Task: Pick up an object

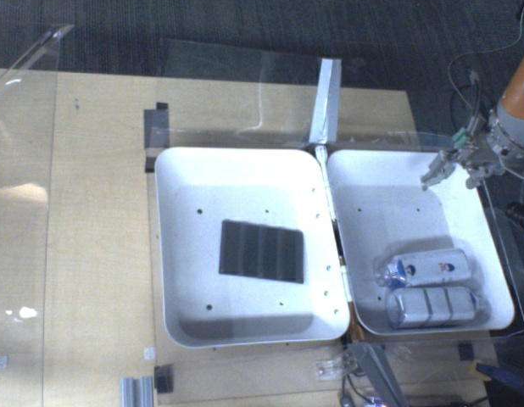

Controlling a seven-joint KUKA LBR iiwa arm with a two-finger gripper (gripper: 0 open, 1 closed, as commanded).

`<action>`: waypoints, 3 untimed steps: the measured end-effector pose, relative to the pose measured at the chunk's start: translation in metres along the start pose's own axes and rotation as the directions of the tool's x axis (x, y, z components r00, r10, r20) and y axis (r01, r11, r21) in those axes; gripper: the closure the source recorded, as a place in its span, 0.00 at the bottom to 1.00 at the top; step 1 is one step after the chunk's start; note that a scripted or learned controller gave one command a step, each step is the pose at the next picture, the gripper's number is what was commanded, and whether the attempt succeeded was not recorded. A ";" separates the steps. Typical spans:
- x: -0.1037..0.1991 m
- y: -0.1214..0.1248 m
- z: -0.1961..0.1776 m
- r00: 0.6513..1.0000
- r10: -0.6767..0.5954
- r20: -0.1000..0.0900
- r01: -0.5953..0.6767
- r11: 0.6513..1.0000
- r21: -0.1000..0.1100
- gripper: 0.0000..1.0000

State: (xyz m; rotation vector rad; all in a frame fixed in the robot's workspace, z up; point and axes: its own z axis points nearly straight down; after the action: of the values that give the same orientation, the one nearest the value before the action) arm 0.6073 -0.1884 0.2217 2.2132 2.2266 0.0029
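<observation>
Nothing lifted yet, by the look of it: every object lying flat in a bin, none raised, so the whole pick seemingly left to do.

Starting at the left of the light wooden surface [84, 253]: a bare stretch under a clear sheet. Next, the left bin [186, 185], shallow and white, holding one thing, a dark ribbed rectangular pad [262, 251] flat near the middle, well apart from the walls. Between the two bins, a narrow grey upright post [326, 100] at the far side.

Then the right bin [372, 193], holding two things in its near right corner: a clear plastic bottle [423, 270] on its side (blue and white label showing), and just beside it on the near side a grey segmented package [436, 305], also lying flat, the two apparently touching along their lengths. Either one a likely candidate for the pick.

Farthest right, the end effector [453, 164] over the far right corner of that bin, well apart from both items, gripping nothing. Whether released or clenched: cannot tell, too small and blurred.
</observation>
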 end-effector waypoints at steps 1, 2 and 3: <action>0.074 -0.044 0.112 0.997 -0.081 -0.001 0.081 0.997 0.001 0.00; 0.082 -0.085 0.131 0.981 -0.194 0.004 0.194 0.981 -0.014 0.00; 0.083 -0.082 0.119 0.980 -0.197 0.005 0.197 0.980 -0.021 1.00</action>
State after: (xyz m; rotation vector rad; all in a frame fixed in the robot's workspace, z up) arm 0.5251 -0.1059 0.1026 1.9708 2.4215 0.0240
